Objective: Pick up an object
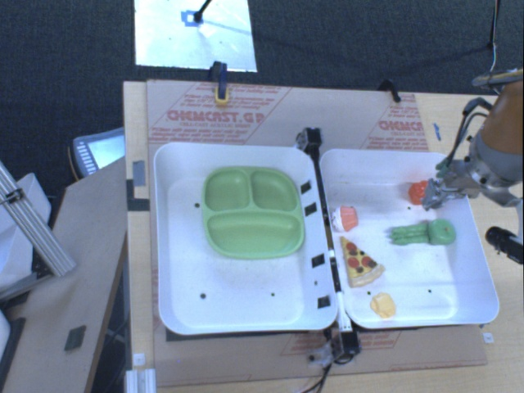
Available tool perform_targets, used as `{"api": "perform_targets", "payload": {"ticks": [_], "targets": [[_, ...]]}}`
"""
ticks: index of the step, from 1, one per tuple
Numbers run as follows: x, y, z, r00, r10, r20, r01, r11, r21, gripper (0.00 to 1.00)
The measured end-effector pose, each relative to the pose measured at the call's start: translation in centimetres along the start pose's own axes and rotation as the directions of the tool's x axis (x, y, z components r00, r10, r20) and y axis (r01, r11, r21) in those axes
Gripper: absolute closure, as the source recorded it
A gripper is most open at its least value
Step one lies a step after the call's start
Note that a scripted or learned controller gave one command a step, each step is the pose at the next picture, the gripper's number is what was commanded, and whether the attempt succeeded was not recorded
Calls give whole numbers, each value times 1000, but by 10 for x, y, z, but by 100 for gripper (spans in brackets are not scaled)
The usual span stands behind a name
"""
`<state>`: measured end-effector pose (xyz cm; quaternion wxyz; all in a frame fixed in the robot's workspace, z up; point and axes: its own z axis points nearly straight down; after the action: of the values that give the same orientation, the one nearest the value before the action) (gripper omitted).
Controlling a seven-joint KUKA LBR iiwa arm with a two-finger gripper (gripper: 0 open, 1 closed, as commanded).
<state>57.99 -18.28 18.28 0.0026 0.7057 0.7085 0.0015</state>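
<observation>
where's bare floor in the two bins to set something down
Left bin: bare strip in front of the green divided plate, and along its left side. Right bin: bare between the pizza slice and the green toy. Crowded at its far right, where the hand meets the red item.

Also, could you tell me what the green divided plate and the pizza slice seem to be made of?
The green divided plate looks like moulded plastic, matte: one even colour, rounded compartment walls. The pizza slice seems a plastic or rubber toy, with flat bright colours; the view leaves open which.
</observation>
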Motion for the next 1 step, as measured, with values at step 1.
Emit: {"api": "perform_targets", "payload": {"ticks": [1], "targets": [[0, 2, -31, 1000, 0, 0, 0, 1000, 1, 100]]}}
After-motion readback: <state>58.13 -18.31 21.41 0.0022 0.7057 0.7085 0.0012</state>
